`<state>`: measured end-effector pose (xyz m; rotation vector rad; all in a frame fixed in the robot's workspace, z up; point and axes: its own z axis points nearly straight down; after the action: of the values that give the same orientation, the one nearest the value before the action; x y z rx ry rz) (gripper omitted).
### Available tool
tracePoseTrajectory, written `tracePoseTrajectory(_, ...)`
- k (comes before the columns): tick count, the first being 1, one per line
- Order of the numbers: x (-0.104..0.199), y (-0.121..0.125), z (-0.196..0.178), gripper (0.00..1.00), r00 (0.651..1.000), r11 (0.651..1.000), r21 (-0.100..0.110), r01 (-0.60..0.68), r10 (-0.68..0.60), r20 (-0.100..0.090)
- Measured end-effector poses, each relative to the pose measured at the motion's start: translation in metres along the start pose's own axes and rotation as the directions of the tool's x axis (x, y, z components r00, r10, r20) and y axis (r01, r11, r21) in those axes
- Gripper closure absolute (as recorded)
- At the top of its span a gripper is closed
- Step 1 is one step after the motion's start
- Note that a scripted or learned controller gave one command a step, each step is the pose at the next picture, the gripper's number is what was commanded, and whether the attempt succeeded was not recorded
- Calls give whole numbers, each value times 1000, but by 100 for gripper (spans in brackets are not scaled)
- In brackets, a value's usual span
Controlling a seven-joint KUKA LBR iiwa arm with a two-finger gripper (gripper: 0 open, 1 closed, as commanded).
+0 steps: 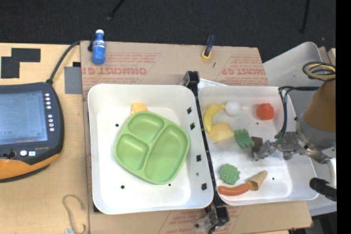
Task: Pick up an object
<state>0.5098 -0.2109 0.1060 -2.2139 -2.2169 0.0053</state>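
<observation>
On the far left I see my control tablet lying on the bench, out of the way so the arm can't bump it. A little blue bottle stands on the cardboard behind the bins, also out of reach.

Next comes the left bin. A green plate with three sections lies flat in the middle of it. Something small and yellow peeks out from behind the plate's far edge. I can't tell what it is.

The right bin holds the little toys, and I think they are spread out so my gripper can reach one at a time. On the left side lie a banana and a yellow lump, touching. A white ball sits just beside the banana. A red tomato is farther right. Near me are a bumpy green ball, a red sausage and an ice cream cone.

The green broccoli sits in the middle. My gripper is low in the bin, just right of it. I think it is the piece I could grab. I can't tell from here how the gripper is set, and nothing looks held.
</observation>
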Motion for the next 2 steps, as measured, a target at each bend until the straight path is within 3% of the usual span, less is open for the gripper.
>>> tracePoseTrajectory(1, 3, 1, 20, 0, 1000, 1000, -4, 0, 0, 2)
tracePoseTrajectory(2, 1, 1, 8, 100, 1000, 1000, -6, -3, 3, 1)
